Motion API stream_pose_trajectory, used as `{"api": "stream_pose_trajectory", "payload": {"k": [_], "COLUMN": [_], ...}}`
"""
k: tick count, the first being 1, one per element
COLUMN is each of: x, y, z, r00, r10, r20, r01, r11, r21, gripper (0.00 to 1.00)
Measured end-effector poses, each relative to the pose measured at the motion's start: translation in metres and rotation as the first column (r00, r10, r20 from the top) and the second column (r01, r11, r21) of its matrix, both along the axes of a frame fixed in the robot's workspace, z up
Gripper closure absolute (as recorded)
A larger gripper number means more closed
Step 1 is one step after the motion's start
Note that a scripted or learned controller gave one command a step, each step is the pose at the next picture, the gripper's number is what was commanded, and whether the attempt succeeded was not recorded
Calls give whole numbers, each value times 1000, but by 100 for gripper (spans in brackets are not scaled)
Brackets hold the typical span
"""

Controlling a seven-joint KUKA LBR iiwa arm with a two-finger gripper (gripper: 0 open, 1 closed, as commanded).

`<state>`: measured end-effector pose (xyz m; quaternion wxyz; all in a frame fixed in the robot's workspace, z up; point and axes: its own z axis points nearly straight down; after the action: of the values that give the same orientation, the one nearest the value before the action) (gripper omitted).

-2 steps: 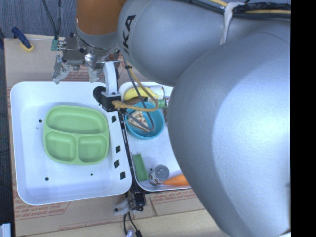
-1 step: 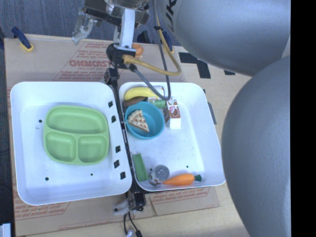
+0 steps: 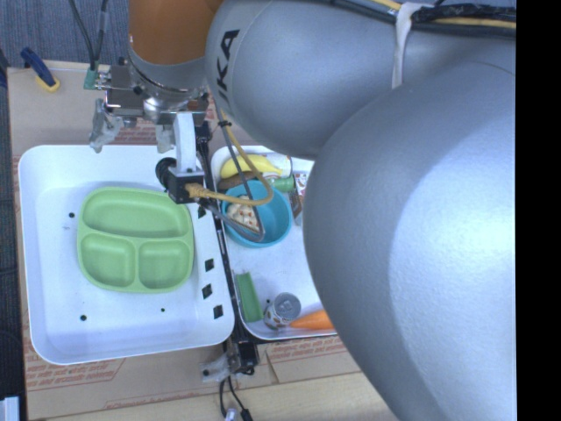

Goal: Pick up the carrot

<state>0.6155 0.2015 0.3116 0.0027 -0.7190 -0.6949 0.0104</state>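
Orange carrot (image 3: 311,321) at 5 o'clock, half hidden by arm (image 3: 394,191), not yet picked; gripper (image 3: 133,134) held wide, empty, at 11 o'clock; approach, grasp, lift undone

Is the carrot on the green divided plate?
No, the carrot lies in the right bin beside a small can, apart from the green plate.

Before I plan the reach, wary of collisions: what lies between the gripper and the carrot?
In the camera view, the blue bowl and a silver can lie between the gripper and the carrot.
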Motion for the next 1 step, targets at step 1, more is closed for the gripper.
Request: {"api": "stream_pose_trajectory", "payload": {"k": [1], "x": [7], "y": [16], "z": [-83], "r00": [886], "r10": [-463], "r20": [6], "r01": [463], "r11": [886], "r21": [-3], "gripper": [0]}}
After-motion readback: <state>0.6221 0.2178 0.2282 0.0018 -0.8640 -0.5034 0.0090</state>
